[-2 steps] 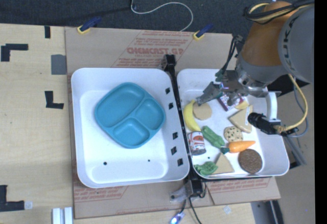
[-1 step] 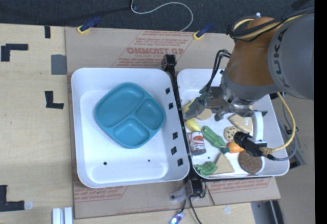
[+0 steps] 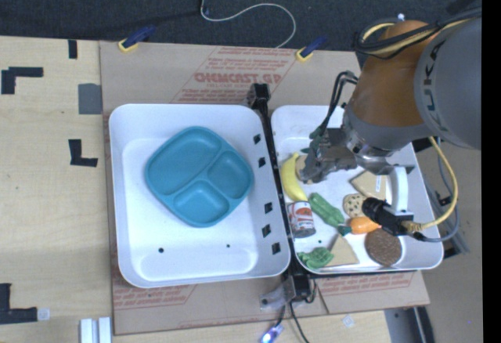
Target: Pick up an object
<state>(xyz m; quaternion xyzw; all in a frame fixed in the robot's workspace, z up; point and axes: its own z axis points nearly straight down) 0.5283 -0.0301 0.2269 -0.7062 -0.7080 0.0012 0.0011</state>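
Observation:
The right bin (image 3: 313, 118) holds a pile of toy food: a yellow banana (image 3: 292, 179), a green pod (image 3: 327, 209), a small red and white can (image 3: 302, 218), an orange carrot piece (image 3: 361, 225), a brown round cookie (image 3: 383, 247), a green leafy piece (image 3: 316, 258) and a spotted cracker (image 3: 354, 203). My gripper (image 3: 315, 165) hangs low over the bin's left half, just right of the banana's upper end. Its dark fingers point down toward the bin floor. I see nothing clearly between them.
The left bin (image 3: 133, 255) carries a blue three-compartment plate (image 3: 200, 175) near its middle. A black divider rail (image 3: 270, 177) runs between the bins. The arm's grey body and orange band (image 3: 391, 83) cover the right bin's upper right. A white cable (image 3: 235, 16) lies behind the bench.

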